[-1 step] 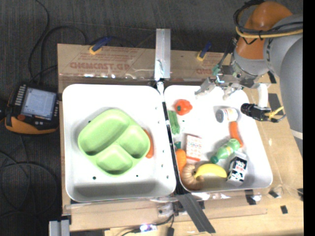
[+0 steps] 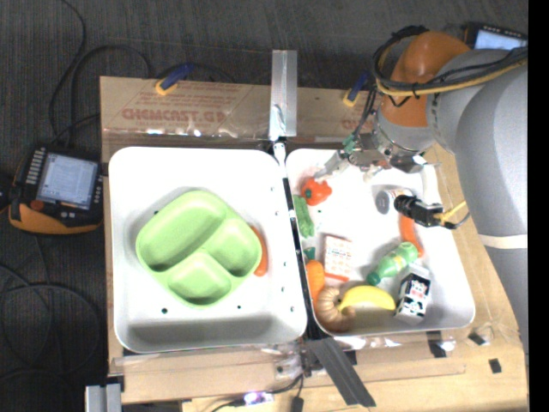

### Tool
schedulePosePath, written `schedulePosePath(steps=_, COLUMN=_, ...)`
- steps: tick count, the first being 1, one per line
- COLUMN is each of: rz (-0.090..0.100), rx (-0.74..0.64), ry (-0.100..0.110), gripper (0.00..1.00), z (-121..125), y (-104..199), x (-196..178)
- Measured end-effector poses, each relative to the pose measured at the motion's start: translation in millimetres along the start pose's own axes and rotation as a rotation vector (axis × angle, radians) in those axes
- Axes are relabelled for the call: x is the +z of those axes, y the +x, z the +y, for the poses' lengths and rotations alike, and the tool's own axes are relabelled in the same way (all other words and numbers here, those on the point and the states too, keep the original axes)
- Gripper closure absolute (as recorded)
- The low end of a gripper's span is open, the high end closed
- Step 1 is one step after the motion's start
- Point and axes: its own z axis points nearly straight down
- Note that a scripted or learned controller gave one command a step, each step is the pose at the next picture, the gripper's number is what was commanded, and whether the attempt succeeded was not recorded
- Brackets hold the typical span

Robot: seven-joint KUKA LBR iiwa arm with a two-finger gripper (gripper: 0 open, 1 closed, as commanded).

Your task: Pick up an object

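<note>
Over the right bin's (image 2: pixel 446 256) far edge, the gripper (image 2: pixel 364 154) hangs low; whether its jaws stand apart or together I cannot tell; nothing visibly between them; red-orange toy (image 2: pixel 316 191), perhaps a tomato, lies just left of and below the jaws; banana (image 2: pixel 367 299) well apart, by the bin's near wall; green tray (image 2: pixel 199 245) in left bin (image 2: pixel 129 316).

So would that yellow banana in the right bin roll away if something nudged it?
The curved yellow toy banana probably wouldn't roll far: its bend should make it rock or pivot. It looks smooth and glossy, so likely slippery. It lies against the brown doughnut-shaped toy, which might shift with it.
</note>
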Motion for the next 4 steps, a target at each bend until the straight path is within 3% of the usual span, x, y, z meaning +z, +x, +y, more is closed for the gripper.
schedulePosePath(steps=1, rz=0.004, rx=0.109, ry=0.027, gripper=0.0, z=-113.6, y=-25.4, x=28.7)
schedulePosePath(steps=2, rz=0.006, rx=0.108, ry=0.024, gripper=1.0, z=-111.9, y=-24.3, x=18.9)
schedulePosePath(steps=3, rz=0.008, rx=0.202, ry=0.021, gripper=1.0, z=-84.2, y=-63.0, x=30.0)
schedulePosePath(steps=4, rz=0.015, rx=0.193, ry=0.016, gripper=0.0, z=-80.0, y=-55.7, x=28.4)
